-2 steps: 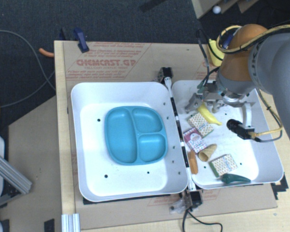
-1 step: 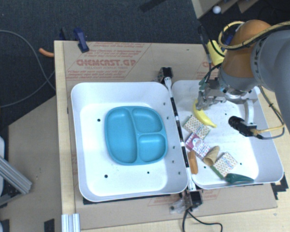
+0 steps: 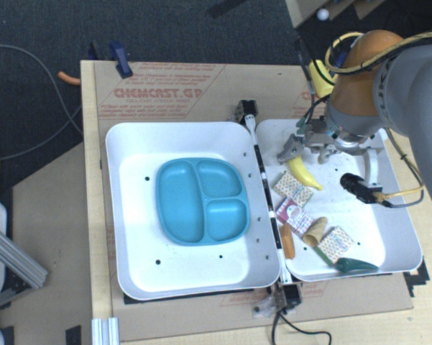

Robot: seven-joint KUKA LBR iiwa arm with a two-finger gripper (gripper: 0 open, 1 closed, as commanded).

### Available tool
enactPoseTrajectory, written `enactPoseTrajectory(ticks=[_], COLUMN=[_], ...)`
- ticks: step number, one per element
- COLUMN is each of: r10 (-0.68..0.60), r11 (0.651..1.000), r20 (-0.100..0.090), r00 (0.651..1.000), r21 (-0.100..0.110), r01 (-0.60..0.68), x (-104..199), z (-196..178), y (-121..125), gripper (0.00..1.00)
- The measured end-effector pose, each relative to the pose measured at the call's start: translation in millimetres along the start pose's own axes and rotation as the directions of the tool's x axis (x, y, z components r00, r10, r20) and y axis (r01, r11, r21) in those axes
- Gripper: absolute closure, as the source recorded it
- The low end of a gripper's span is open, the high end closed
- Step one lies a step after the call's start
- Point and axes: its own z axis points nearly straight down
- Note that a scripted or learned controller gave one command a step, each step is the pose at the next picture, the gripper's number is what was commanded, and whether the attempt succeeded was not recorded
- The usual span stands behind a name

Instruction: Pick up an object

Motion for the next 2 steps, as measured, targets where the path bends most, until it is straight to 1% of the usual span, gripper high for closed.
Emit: enactPoseTrajectory(ticks=[1, 2], r10=[0.001, 0.000], r11=[1.000, 1.000], r20=[0.000, 0.000], r00=[1.000, 1.000], r21=[-0.003, -0.002], r01=[-0.001, 0.000], x=[0.2, 0.2], z=[-10.3, -10.0], y=[0.6, 0.5], gripper=[1.00, 0.00])
